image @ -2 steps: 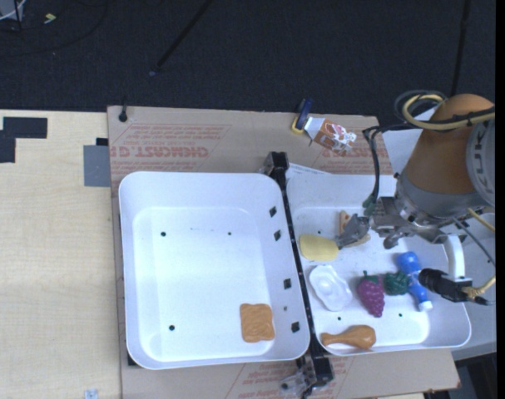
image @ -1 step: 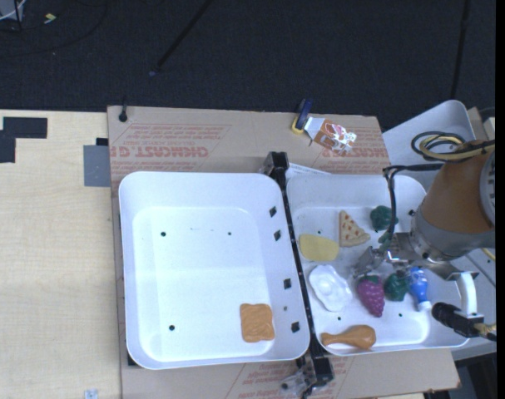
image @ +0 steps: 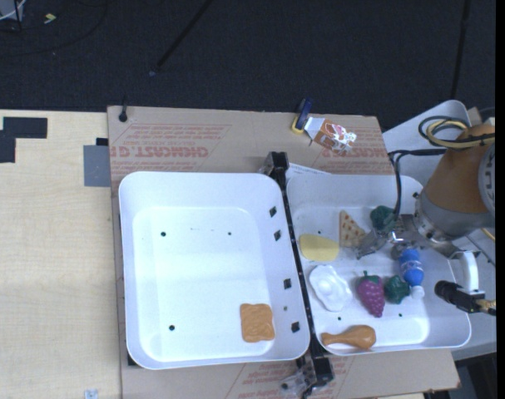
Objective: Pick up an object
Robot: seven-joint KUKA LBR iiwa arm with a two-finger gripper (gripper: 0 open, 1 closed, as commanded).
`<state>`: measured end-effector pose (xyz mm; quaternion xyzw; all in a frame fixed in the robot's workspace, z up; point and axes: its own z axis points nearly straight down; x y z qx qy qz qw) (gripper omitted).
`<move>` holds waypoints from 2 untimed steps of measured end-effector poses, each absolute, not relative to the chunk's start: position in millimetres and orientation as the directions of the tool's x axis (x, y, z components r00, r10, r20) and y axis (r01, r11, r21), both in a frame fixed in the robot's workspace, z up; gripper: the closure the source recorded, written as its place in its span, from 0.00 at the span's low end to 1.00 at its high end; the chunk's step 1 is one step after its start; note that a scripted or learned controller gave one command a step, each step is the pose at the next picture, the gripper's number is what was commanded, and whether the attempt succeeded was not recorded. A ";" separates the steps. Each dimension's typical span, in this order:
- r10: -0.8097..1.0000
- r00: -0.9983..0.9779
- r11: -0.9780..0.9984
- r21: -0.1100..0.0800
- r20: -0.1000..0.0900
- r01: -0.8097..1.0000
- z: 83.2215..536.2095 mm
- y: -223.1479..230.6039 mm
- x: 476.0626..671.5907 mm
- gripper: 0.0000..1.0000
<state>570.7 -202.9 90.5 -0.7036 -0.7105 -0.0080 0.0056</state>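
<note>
The right bin (image: 439, 332) holds several toy foods: a pizza slice (image: 349, 229), a yellow piece (image: 319, 248), a white piece (image: 329, 288), purple grapes (image: 370, 296), a green piece (image: 396, 289), a blue bottle (image: 411, 266), a dark green piece (image: 382, 217) and a tan drumstick (image: 349, 337). My gripper (image: 375, 243) is low in this bin, just right of the pizza slice and below the dark green piece. Nothing shows as held. An orange-brown toast piece (image: 256, 322) lies in the left bin (image: 144, 223), near its front right corner.
A black divider (image: 287, 248) runs between the two bins. A small printed packet (image: 331, 136) and a blue-yellow clip (image: 302, 116) lie on the cardboard behind the right bin. The arm's orange band (image: 456, 181) hangs over the right bin's far right side.
</note>
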 end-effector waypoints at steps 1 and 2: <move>1.000 -0.005 0.005 0.004 0.008 1.000 101.2 -207.4 568.6 1.00; 1.000 0.000 0.000 0.000 0.000 1.000 104.9 -214.7 586.7 1.00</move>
